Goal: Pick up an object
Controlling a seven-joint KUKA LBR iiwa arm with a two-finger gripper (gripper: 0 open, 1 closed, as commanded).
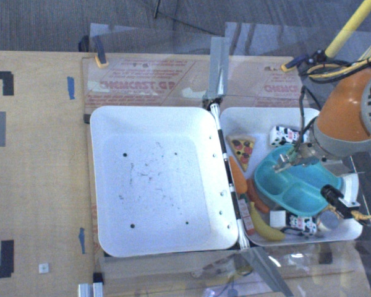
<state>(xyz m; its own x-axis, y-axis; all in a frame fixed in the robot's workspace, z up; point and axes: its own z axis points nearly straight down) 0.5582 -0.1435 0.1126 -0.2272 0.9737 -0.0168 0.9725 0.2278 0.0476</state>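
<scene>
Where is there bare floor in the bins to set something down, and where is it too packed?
The left bin offers open white floor from wall to wall. The right bin is crowded: teal tray, pizza slice, carrot and banana, with the end effector over the tray. A small bare strip lies along its far wall, above the pizza slice.

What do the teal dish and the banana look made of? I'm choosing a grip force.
Teal dish: probably moulded hard plastic, judging by its uniform colour, smooth divided compartments and soft sheen. Banana: likely a plastic toy, with even yellow and slight gloss, though real fruit cannot be ruled out at this resolution.
</scene>
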